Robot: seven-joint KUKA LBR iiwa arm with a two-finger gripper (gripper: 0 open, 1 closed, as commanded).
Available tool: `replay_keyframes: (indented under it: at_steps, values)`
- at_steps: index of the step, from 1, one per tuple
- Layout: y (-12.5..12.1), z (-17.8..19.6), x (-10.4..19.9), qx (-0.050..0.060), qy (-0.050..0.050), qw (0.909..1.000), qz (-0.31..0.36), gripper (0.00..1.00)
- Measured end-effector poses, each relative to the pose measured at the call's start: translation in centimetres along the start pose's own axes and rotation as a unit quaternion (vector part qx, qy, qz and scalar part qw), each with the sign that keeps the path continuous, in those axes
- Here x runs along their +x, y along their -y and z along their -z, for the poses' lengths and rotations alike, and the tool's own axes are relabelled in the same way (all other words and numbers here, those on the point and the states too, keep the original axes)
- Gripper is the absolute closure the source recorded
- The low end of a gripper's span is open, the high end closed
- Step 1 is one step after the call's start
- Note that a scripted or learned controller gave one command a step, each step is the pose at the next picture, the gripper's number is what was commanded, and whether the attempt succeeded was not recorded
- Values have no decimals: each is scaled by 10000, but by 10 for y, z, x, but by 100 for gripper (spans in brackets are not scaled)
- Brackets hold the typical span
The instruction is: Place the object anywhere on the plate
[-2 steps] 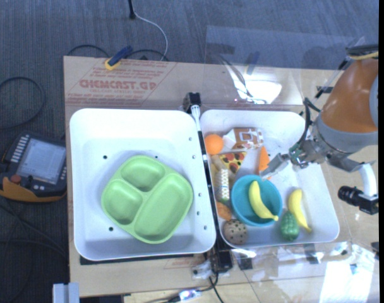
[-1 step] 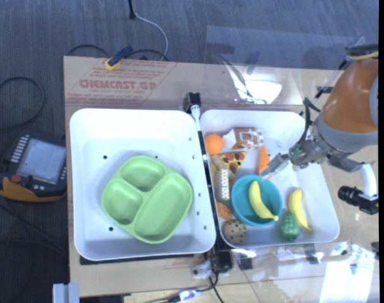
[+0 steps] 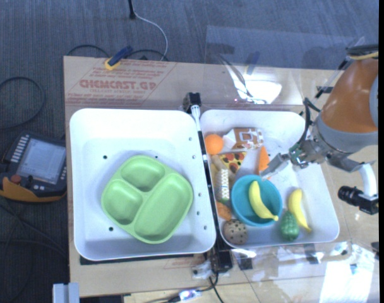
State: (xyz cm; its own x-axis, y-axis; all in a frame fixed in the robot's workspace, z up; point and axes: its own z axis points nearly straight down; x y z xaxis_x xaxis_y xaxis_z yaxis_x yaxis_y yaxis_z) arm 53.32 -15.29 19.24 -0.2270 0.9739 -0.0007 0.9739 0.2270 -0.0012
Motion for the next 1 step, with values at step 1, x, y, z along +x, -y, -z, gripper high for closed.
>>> replay_keyframes:
  at_steps: [1]
  values:
    - [0, 0, 0, 0, 0, 10000, 0, 0]
